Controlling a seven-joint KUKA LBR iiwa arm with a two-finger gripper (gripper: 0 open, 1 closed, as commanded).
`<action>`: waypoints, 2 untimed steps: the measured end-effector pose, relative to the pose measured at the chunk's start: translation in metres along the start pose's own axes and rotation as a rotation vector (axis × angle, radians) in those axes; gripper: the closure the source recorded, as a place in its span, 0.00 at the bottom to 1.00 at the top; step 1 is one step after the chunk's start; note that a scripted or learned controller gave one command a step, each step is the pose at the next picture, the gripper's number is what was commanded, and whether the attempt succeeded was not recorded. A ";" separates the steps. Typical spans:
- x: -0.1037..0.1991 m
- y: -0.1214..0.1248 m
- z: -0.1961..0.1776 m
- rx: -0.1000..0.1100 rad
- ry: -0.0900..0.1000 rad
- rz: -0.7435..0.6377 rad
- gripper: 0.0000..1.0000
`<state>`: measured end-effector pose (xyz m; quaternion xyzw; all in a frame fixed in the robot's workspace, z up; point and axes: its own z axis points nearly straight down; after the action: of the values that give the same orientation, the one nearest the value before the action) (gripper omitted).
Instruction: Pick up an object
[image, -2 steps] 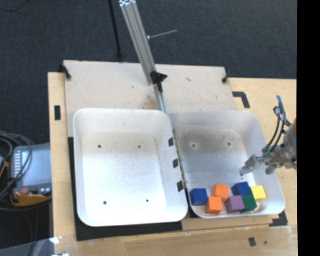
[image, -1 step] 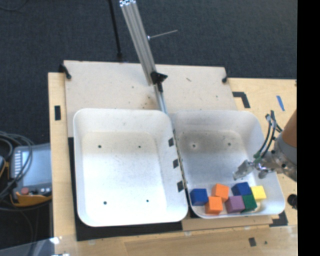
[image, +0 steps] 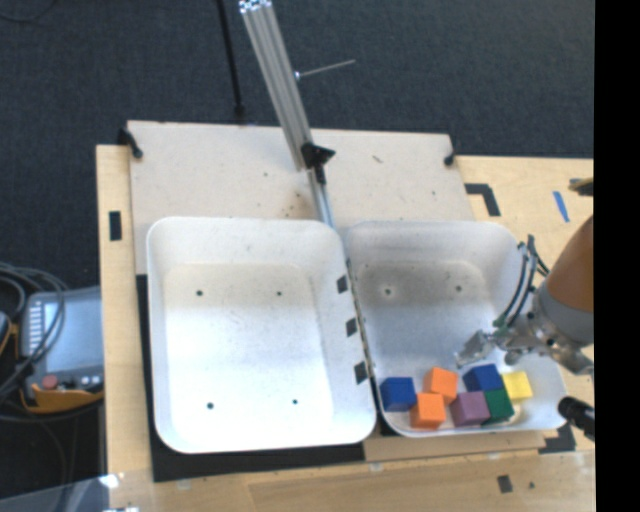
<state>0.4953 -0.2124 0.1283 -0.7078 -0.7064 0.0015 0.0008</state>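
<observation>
Several small blocks lie clustered in the front right corner of the right bin (image: 420, 250): a blue block (image: 398, 392), two orange blocks (image: 443, 381) (image: 430, 409), a purple block (image: 469, 408), a green block (image: 499, 404), a second blue block (image: 483, 377) and a yellow block (image: 517, 385). My gripper (image: 503, 345) hangs low at the bin's right side, just above and behind the second blue block and the yellow one. I see no block lifted off the bin floor. The arm's orange band (image: 575, 270) shows at the right edge.
The left bin (image: 250, 330) sits beside the right one, with a shared wall between them. A slanted metal rail (image: 285, 90) rises behind the bins. A pendant with cables (image: 55, 345) lies off the bench at the left.
</observation>
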 end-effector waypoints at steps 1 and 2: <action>0.000 0.002 -0.013 -0.009 0.000 0.005 1.00; 0.006 0.006 -0.060 -0.010 -0.001 -0.006 1.00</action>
<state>0.5014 -0.2068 0.1880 -0.7057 -0.7085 -0.0017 -0.0032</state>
